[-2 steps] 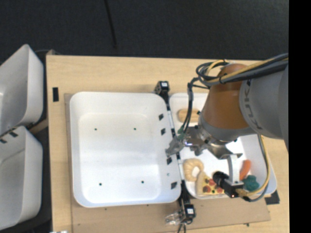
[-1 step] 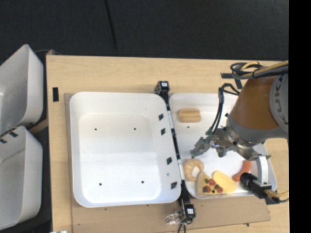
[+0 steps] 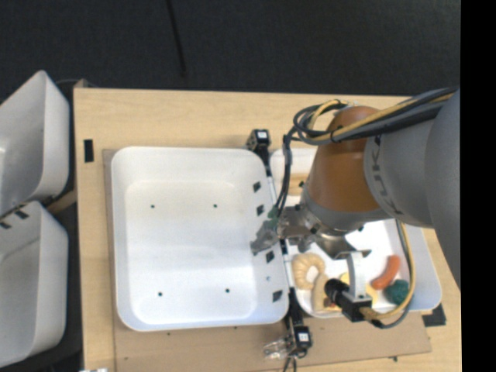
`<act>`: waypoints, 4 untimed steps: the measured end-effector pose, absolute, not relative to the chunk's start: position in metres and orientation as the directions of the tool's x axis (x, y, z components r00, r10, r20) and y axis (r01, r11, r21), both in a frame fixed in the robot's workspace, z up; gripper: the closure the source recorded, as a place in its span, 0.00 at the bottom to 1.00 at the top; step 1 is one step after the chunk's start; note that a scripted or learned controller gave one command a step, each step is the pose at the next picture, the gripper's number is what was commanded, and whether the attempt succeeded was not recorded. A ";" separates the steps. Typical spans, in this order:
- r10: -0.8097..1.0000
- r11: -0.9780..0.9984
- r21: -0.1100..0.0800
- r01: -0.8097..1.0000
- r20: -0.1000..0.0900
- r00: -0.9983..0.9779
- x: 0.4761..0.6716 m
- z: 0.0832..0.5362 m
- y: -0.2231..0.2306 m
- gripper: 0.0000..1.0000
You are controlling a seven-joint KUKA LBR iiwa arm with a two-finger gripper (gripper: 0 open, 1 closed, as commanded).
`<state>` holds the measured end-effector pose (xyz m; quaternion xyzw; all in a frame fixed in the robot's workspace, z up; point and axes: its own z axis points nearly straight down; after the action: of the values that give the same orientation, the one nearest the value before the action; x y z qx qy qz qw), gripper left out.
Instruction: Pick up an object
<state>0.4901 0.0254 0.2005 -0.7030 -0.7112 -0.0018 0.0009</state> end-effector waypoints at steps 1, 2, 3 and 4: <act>1.000 0.004 0.004 1.000 0.001 -0.004 0.491 0.211 0.019 1.00; 1.000 0.003 0.003 1.000 0.002 -0.003 0.491 0.211 0.019 0.00; 1.000 -0.006 0.003 1.000 -0.003 0.006 0.490 0.212 -0.046 0.00; 1.000 -0.006 0.010 1.000 -0.006 0.006 0.490 0.287 -0.125 0.00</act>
<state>0.4902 -0.1251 0.2871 -0.7091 -0.7051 -0.0014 -0.0054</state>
